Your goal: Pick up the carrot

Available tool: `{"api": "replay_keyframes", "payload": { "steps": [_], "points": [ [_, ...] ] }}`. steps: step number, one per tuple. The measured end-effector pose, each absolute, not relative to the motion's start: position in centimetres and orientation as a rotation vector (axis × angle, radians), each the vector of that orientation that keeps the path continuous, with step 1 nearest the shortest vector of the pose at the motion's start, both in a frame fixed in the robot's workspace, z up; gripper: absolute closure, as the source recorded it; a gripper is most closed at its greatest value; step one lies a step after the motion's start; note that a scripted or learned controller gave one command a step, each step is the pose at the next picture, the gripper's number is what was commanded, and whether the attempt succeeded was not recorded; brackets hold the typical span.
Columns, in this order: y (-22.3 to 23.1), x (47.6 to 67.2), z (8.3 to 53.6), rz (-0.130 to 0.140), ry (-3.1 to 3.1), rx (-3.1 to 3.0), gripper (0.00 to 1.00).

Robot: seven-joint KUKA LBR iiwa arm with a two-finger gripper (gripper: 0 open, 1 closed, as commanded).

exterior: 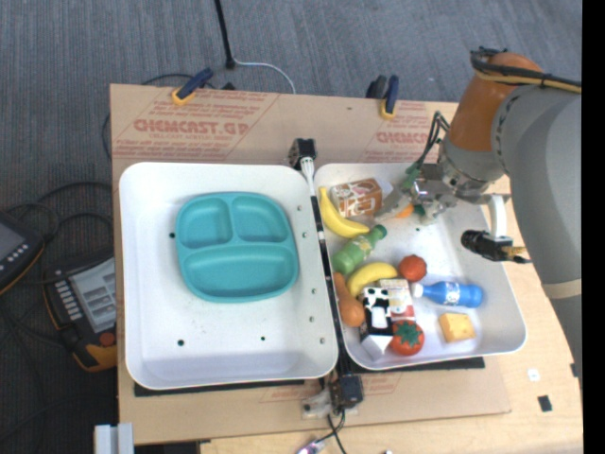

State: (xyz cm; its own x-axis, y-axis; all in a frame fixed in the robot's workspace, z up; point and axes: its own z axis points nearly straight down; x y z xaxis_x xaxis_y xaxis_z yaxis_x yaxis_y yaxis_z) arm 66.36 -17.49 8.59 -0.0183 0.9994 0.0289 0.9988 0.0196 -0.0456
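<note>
Jaws point(416, 200): low over the upper part of the right bin point(510, 324), beside the bread pack point(359, 197). A green-and-orange piece sits right at the tips, most likely the carrot point(405, 208) with its leafy top, but the wrist hardware crowds that spot and I cannot tell whether the jaws are clenched on it, released beside it, or merely touching. No clear view of it between the fingers, so no grasp recorded.

Just beside: a banana point(338, 218) along the bin's left wall, a green vegetable point(357, 251) below it, then a second banana point(371, 275) and a tomato point(412, 267). Further down the bin: blue bottle point(454, 294), black-and-white carton point(378, 308), strawberry point(406, 339), yellow block point(458, 327). An orange object point(346, 303) lies along the bin's left wall and could be mistaken for the target.

Left bin point(151, 348) holds a teal divided plate point(236, 246), well apart from the work. Both bins rest on the tabletop point(189, 126), a board clamped at the back.

Step in hand, as judged: securing the grip. To do it well, straddle the orange body across its narrow width, not the leaves; keep clear of the bread pack and bin wall; close fully before lifting, then rise straight up and check that the piece comes along.
</note>
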Motion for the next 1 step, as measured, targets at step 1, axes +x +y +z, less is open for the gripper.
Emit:
{"api": "replay_keyframes", "payload": {
  "steps": [1],
  "points": [
    [-17.95, 66.17, 9.44, 0.04, -2.211, -2.165, 1.0]
  ]
}}
